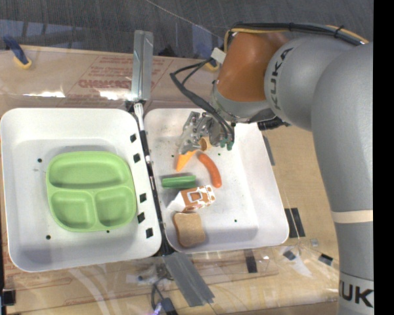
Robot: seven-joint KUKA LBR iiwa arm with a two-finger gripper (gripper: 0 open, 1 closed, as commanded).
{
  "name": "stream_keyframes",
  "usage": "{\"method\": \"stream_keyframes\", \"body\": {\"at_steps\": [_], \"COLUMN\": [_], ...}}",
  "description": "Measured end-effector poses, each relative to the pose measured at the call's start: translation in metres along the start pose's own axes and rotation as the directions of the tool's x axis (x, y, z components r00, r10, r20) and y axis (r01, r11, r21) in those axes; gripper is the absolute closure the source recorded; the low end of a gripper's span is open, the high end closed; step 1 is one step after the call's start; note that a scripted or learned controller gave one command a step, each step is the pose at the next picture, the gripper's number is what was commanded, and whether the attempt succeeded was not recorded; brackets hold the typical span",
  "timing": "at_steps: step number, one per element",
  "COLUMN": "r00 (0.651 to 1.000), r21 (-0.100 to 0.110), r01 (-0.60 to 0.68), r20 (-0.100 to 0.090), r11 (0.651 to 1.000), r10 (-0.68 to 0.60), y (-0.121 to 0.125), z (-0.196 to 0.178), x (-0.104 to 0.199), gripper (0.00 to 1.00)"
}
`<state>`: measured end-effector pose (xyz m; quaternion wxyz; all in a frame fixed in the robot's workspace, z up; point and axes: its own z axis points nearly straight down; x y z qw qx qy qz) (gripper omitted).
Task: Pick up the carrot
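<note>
The carrot (184, 160) is a short orange piece lying in the right bin (262, 202), near its back left part. My gripper (198, 136) hangs right over the carrot's upper end, low in the bin; whether it touches the carrot I cannot tell. The wrist with the orange band (246, 64) hides the bin's back edge behind it.
Beside the carrot lie a red-orange sausage-shaped piece (211, 169), a green cucumber (178, 182), an orange-and-white toy (198, 197) and a brown bread slice (189, 229). The left bin (26, 241) holds a green divided plate (90, 190). A divider (146, 176) separates the bins.
</note>
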<state>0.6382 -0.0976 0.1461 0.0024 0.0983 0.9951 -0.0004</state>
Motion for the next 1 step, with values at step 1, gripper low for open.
{"method": "stream_keyframes", "body": {"at_steps": [1], "r00": [0.945], "r21": [0.0], "r01": [-0.326], "r20": [0.0], "r11": [0.945], "r10": [0.326], "y": [0.0292], "z": [-0.0752], "x": [0.0059], "gripper": [1.0]}}
